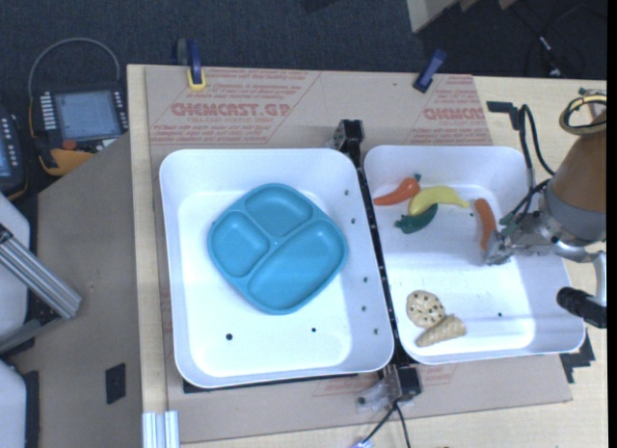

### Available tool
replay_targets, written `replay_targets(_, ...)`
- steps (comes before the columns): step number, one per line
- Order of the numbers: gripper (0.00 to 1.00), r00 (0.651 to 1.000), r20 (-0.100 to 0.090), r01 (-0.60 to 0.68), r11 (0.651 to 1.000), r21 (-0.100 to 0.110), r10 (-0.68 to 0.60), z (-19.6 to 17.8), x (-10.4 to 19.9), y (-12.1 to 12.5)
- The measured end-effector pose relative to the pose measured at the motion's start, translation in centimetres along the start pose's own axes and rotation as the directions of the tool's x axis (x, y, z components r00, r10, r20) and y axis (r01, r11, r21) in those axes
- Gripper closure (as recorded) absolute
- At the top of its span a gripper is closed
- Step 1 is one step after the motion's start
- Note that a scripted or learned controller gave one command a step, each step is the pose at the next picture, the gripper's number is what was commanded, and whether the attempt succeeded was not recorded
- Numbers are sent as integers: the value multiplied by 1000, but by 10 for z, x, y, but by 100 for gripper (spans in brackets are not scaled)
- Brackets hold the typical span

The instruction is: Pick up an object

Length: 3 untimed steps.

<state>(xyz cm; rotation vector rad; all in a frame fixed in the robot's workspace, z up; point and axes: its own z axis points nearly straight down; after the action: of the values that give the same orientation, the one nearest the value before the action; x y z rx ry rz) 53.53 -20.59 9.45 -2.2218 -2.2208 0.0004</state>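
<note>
Sausage (483,224) — long axis running up-bin, touching my gripper (498,250) on its upper-left side; finger spread I cannot tell, perhaps pinching nothing.

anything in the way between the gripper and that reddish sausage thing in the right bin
Nothing visible does. The gripper sits low in the right bin, right beside the lower end of the sausage. The banana and chili pepper lie further left, off that path.
</note>
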Motion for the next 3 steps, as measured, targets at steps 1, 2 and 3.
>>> replay_targets(1,100,1000,3,1,1000,-6,-1,-43,-3,3)
replay_targets(2,100,1000,4,0,1000,-8,0,-96,-13,0)
replay_targets(3,100,1000,3,2,1000,-7,-2,-142,-10,-3)
